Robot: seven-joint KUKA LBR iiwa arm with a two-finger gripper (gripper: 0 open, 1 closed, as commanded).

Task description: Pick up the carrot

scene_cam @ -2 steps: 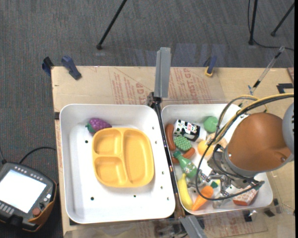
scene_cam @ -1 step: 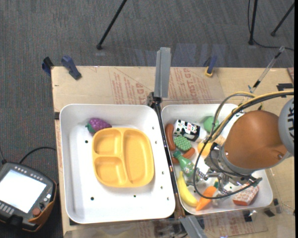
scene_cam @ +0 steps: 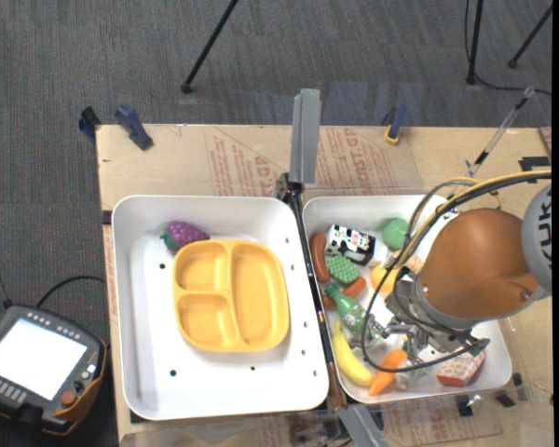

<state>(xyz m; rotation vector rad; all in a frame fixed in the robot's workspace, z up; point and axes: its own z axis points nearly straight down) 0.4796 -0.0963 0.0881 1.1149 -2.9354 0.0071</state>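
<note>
The carrot (scene_cam: 388, 372) is small and orange. It lies near the front edge of the right bin (scene_cam: 499, 361), between a yellow banana (scene_cam: 350, 361) and an orange-and-white carton (scene_cam: 460, 370). My gripper (scene_cam: 402, 341) hangs low over the bin, directly above and just behind the carrot, and partly covers its upper end. The arm's orange wrist band (scene_cam: 475, 264) and cables hide the gripper's upper part and much of the bin's right half. I cannot see whether the gripper touches the carrot.
Crowded into the right bin's left half are a green bottle (scene_cam: 347, 307), a cow-patterned carton (scene_cam: 351, 241), a sausage (scene_cam: 318, 250) and a green ball (scene_cam: 394, 232). In the left bin (scene_cam: 140, 343) are a yellow divided plate (scene_cam: 231, 294) and purple grapes (scene_cam: 186, 234).
</note>
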